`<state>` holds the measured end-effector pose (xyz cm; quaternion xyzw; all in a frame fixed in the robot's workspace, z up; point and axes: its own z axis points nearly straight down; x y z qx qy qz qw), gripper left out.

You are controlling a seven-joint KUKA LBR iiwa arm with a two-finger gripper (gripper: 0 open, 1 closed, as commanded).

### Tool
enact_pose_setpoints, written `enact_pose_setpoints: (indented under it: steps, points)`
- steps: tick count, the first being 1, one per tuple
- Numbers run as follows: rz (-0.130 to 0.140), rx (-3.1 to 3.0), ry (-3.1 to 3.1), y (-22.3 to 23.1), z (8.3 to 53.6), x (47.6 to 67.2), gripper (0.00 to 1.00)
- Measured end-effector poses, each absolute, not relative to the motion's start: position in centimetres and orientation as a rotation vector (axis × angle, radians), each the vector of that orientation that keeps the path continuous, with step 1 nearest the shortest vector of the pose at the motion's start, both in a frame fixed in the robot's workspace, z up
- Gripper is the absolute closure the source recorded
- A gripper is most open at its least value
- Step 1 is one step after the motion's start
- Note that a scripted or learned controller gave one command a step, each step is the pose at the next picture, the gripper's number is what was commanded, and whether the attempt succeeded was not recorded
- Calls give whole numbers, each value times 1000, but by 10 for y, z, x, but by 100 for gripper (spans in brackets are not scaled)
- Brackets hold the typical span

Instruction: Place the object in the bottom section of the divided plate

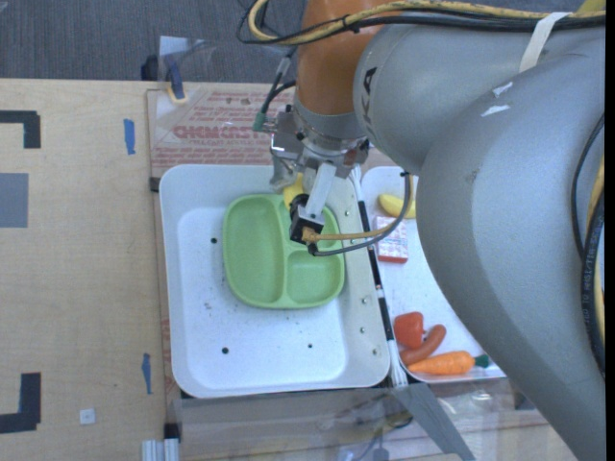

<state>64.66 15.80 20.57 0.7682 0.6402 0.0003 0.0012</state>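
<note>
The claw [302,179] hangs over the upper right rim of the plate [259,257]. Whether it is apart or closed I cannot tell, because the wrist covers it from above. Just under it, at the same upper rim of the plate, a small yellow thing [290,196] peeks out. I take this for the object of the task, but I cannot say if it is gripped or only lying there beside the rim.

To my judgement the step in hand is the carrying or the grasp itself, and the placing is not yet done: all sections of the plate look bare. The next move calls for bringing the yellow thing down over the lower right section of the plate and letting it go well inside the ridge, not on it.

The plate lies in the left bin [192,353] on the counter, with a few dark specks around it. To the right of the plate, the right bin [411,281] holds a banana [392,204], a packet [392,245], a red pepper [408,328], a sausage [426,345] and a carrot [444,363].
</note>
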Motion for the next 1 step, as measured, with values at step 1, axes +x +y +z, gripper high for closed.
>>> enact_pose_setpoints:
  steps: [1]
  points:
    - [1, 2412, 2010, 158, 206, 647, 0]
